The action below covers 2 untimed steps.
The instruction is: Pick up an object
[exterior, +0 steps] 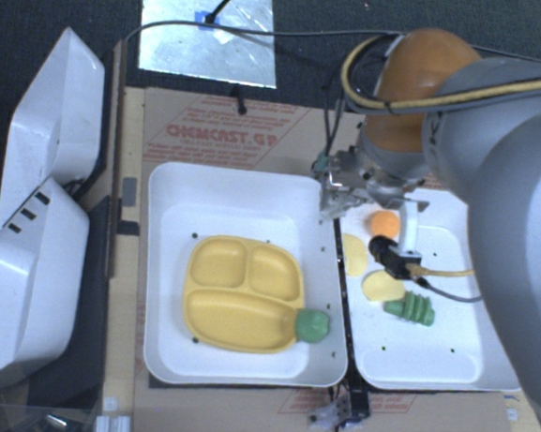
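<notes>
Camera view is showing the gripper (334,205) hanging over the wall between the left bin (166,277) and the right bin (431,366), toward 12 o'clock; whether it is wide or narrow cannot be told. An orange ball (386,223) is lying in the right bin at the gripper's 4 o'clock, with a yellow slice (353,254) and a green ridged toy (410,309) nearer 5 o'clock. A yellow divided plate (242,293) is sitting in the left bin, a green lump (313,325) touching its 4 o'clock corner.

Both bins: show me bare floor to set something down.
Right bin: the near half, this side of the green ridged piece. Left bin: the strip beyond the yellow tray. Crowded: the right bin's far left, with the orange ball and yellow pieces.
</notes>
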Available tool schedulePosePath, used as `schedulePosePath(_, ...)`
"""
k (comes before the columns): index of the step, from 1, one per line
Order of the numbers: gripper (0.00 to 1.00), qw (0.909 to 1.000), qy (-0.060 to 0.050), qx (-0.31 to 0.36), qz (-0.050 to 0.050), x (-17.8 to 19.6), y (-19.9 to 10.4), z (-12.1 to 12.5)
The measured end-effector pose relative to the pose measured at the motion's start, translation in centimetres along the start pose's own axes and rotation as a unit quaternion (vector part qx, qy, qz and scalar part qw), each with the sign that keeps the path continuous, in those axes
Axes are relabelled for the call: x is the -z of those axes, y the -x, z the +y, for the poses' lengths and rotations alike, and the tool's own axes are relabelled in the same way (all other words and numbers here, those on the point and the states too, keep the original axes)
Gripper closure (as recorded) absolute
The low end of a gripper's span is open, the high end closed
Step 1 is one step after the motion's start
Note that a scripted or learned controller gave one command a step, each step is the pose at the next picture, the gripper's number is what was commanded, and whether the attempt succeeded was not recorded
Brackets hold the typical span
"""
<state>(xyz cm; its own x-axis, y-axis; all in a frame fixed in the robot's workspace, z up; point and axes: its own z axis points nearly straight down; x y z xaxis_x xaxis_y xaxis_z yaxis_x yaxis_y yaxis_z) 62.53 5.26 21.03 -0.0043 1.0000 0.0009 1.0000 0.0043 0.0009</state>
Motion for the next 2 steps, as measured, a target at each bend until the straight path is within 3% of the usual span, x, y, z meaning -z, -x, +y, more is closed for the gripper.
schedulePosePath(1, 1.0, 1.0, 0.001, 0.0, 0.0, 1.96, -5.02, 2.53)
schedulePosePath(2, 0.0, 1.0, 0.0, -0.002, 0.0, 1.89, -4.77, 2.51)
